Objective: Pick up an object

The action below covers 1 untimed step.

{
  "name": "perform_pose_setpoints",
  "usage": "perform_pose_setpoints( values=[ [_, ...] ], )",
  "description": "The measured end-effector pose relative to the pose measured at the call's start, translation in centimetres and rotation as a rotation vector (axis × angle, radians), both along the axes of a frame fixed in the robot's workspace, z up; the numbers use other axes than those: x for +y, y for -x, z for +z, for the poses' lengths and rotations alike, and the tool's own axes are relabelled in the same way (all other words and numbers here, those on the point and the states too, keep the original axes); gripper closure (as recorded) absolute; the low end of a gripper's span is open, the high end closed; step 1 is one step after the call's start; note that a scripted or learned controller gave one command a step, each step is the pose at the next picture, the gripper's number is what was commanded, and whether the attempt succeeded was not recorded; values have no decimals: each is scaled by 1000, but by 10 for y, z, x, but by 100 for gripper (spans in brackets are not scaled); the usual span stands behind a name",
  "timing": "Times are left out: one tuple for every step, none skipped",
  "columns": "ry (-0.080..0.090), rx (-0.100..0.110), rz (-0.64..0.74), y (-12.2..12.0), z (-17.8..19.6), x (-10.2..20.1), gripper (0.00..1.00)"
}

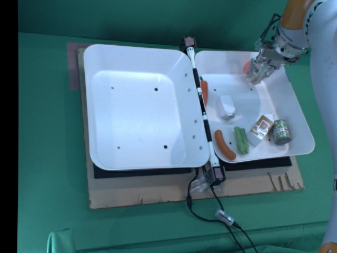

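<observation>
Camera view, from above the bench at a slant. The likeliest target, as I judge it, is the small orange-red rounded object (246,66) lying at the far edge of the right white bin (295,109), partly hidden behind the two-finger gripper (256,77). The gripper hangs low over the bin floor just right of that object; nothing is visible between its tips, and I cannot tell whether it is spread or pressed together, as the tips are too small and dark against the shadow to read.

Nearer in the same bin lie a white rounded plastic piece (226,106) at centre, an orange carrot-shaped toy (204,91) against the left wall, a reddish sausage-shaped toy (225,144) at the near left corner, a bundle of green bean-like sticks (241,139) beside it, a small white-and-brown carton (259,130), and a green-labelled tin (281,132) at the near right.

The left white bin (100,88) stands beside it, the two separated by a black-and-white striped bar (200,96). Both rest on a cardboard sheet (137,194) over green cloth (42,141).

Progress, in my reading: the arm is at the approach stage. Closing on an object and lifting it remain to be done; nothing is off the bin floor.
</observation>
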<state>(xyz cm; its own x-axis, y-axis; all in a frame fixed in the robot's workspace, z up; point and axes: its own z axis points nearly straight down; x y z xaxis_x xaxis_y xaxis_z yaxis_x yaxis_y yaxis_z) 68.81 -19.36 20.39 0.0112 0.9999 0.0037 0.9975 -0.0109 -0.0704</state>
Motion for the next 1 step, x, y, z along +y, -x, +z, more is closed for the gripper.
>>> perform_pose_setpoints(
  values=[
    [9, -76, 8, -7, 148, 20, 100]
  ],
)
